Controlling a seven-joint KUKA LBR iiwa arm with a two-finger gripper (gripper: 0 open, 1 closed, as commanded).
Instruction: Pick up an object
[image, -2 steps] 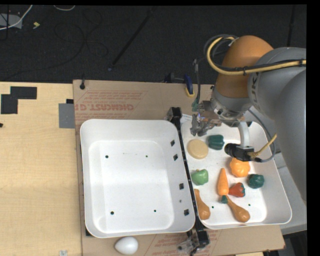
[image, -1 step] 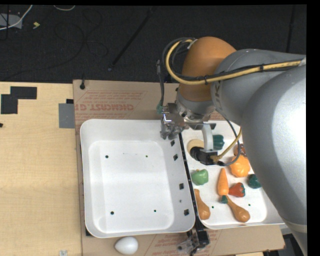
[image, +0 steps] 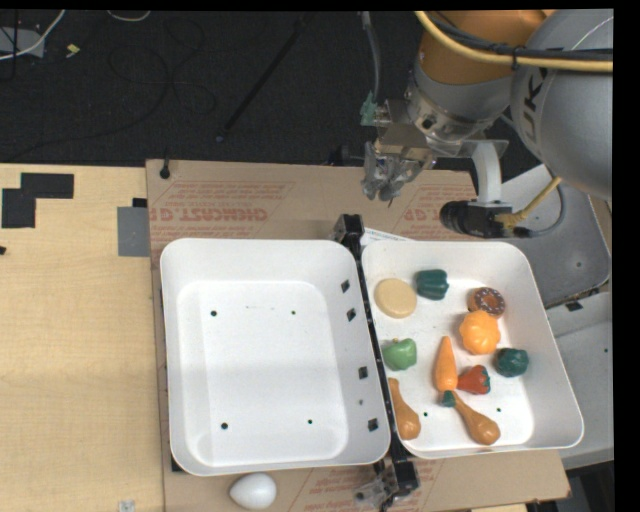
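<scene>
Gripper up behind right bin, apparently nothing held, opening unclear; lower squarely over the carrot mid-bin, straddle its narrow width, avoid neighbouring tomato.

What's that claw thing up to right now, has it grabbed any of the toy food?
Claw raised behind the right bin, nothing between its fingers. Toy food in that bin, carrot included, untouched. Nothing in the way.

Red upside-down print, seemingly "CHEMCAST G.P.", on the brown board behind the bins.
</scene>
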